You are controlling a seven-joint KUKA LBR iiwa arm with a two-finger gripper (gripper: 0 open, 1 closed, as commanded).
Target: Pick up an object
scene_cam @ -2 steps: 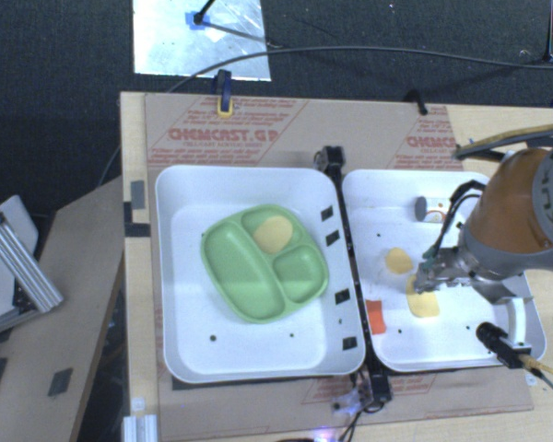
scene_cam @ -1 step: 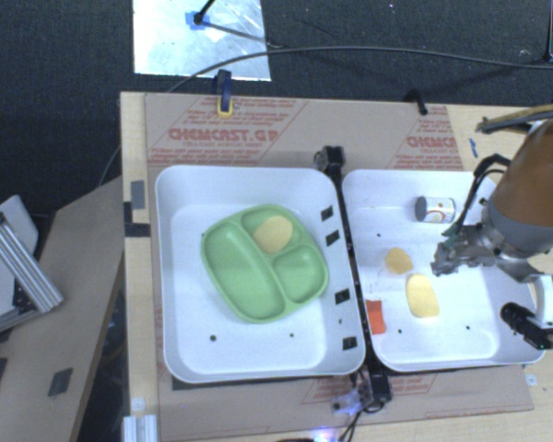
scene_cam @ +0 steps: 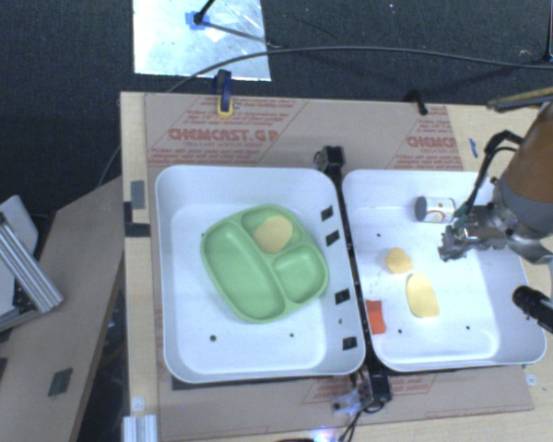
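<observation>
Lying in the right bin (scene_cam: pixel 498 339), a small yellow piece (scene_cam: pixel 398 261) sits left of the gripper (scene_cam: pixel 453 243), clearly apart from it; a longer yellow piece (scene_cam: pixel 422 296) lies below. Whether the gripper is parted, I cannot tell.

Two bins sit side by side. The left bin (scene_cam: pixel 180 247) holds a divided plate (scene_cam: pixel 249 279) with a food piece (scene_cam: pixel 275 234) in its far compartment. The right bin (scene_cam: pixel 507 339) holds a small can (scene_cam: pixel 434 210) at the far side, and nearer, a round piece (scene_cam: pixel 398 261), a long piece (scene_cam: pixel 422 296) and a small block (scene_cam: pixel 375 317).
</observation>
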